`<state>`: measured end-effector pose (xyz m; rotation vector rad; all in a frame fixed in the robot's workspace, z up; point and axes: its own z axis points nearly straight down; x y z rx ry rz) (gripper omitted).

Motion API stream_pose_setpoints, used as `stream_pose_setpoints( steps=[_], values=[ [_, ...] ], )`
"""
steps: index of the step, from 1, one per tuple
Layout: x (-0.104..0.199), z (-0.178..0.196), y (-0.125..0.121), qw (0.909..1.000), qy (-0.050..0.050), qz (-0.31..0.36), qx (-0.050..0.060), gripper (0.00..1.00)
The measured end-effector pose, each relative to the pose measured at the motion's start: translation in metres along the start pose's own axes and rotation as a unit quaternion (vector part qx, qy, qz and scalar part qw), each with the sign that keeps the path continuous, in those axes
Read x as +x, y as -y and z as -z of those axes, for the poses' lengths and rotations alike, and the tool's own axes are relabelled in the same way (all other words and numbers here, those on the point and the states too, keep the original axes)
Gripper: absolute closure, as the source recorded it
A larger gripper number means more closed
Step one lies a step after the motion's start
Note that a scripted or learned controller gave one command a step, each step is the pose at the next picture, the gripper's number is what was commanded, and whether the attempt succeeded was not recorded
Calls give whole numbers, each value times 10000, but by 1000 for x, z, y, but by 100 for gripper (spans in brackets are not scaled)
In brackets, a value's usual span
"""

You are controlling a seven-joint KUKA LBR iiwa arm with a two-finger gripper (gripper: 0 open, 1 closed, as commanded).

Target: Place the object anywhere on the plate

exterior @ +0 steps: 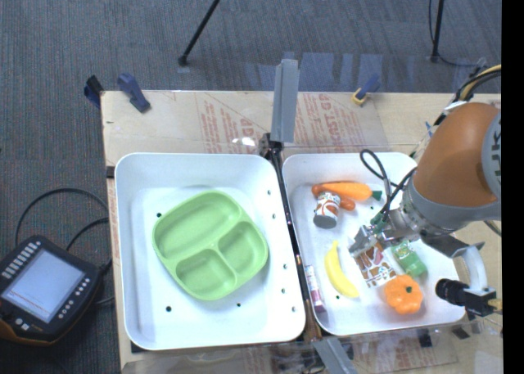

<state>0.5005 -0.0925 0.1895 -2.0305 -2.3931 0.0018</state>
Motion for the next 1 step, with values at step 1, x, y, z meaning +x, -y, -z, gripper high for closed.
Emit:
stream_pose_setpoints(
  steps=[1],
  values=[
    [68, -4, -53, 9985, 1, 548, 14, 100]
  ],
)
